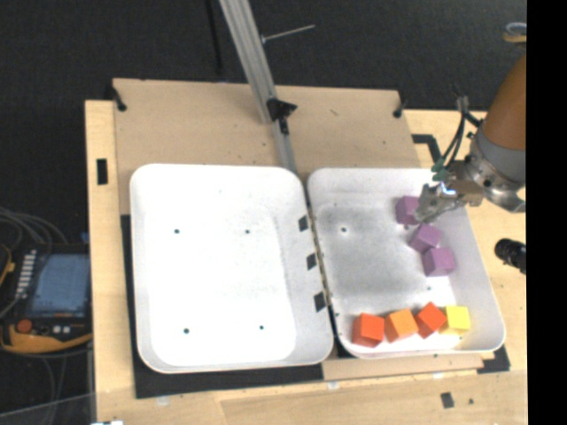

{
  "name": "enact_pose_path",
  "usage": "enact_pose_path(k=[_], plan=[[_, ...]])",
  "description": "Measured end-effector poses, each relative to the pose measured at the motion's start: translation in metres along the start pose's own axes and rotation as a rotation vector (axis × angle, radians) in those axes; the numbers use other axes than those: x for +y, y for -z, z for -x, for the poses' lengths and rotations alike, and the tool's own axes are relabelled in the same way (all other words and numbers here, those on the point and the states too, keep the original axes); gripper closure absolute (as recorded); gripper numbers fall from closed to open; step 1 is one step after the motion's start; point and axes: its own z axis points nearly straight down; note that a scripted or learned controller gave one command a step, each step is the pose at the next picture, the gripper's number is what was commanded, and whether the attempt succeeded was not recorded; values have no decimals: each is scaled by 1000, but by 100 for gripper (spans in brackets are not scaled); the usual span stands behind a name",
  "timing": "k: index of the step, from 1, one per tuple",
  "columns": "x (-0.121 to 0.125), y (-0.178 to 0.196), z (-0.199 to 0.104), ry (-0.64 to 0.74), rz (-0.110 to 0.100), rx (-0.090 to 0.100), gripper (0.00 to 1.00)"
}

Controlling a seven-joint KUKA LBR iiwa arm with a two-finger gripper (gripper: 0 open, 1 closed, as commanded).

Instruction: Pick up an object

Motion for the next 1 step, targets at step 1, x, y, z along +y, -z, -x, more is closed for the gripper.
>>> enact_pose_path(k=[1], plan=[[3,4,-45,4,-4,2,100]])
